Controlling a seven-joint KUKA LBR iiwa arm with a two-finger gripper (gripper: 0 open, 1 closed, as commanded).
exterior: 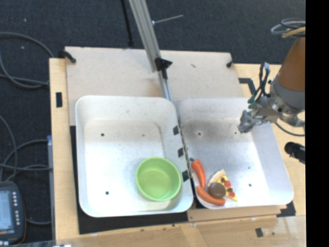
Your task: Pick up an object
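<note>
A green bowl (158, 178) sits in the left bin (103, 117) near its front right corner. In the right bin (267, 158), at the front left corner, lie an orange carrot (199, 171), a red sausage-like piece (209, 196), a brown round piece (217, 190) and a yellow pizza slice (223, 179), all bunched together. My gripper (247, 123) hangs over the right bin's back right part, well away from that cluster, with nothing seen in it.
A slanted metal pole (146, 30) rises from the back between the bins. The bench's bare board (118, 71) lies behind the bins. Cables run across the dark floor on the left, and a small device (10, 212) sits at the lower left.
</note>
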